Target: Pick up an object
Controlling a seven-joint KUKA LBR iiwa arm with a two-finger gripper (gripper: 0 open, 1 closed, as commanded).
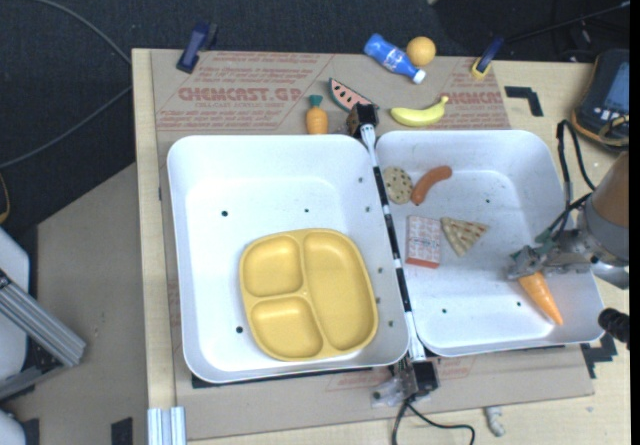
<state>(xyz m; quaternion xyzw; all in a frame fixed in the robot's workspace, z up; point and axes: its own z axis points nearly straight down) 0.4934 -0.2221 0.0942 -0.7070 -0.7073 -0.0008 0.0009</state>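
camera view: slanted look down on the worktop (250, 73), two bins side by side.
claw (532, 264): low in right white bin (500, 148), near its right wall, directly over the carrot's top; open or closed, cannot tell.
target: orange plastic toy carrot (541, 296), tapered, lying flat, touching or just under the claw, not seen clamped.
why: carrot lies apart from the other toys, so easy reach, likely.
left white bin (200, 183): yellow three-compartment plastic tray (308, 291).

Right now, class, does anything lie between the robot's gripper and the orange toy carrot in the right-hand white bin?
Nothing visible does. The gripper sits at the near right of the right-hand white bin, right at the upper end of the orange toy carrot. The other toy foods lie further left.
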